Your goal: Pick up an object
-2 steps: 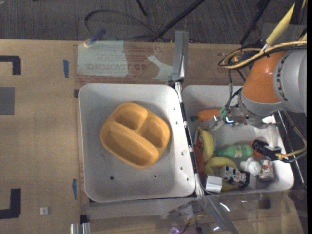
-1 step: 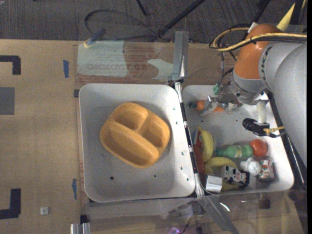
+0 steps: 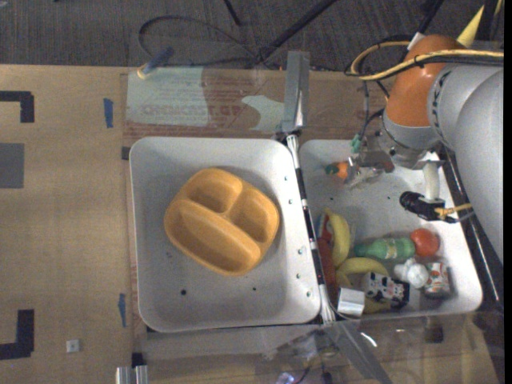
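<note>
My gripper hangs low over the far left part of the right bin. A small orange item with a green tip lies just to the left of the gripper, close to it. Nearer the front of that bin lie a yellow banana, a green bottle, a red tomato-like ball, a small red and white can, a white lump, a black and white carton and a silver cube. I see nothing between the fingers.
The left bin holds an orange divided plate. A metal divider rail runs between the bins. A red item lies along the right bin's left wall. The arm's grey body covers the right bin's far right side.
</note>
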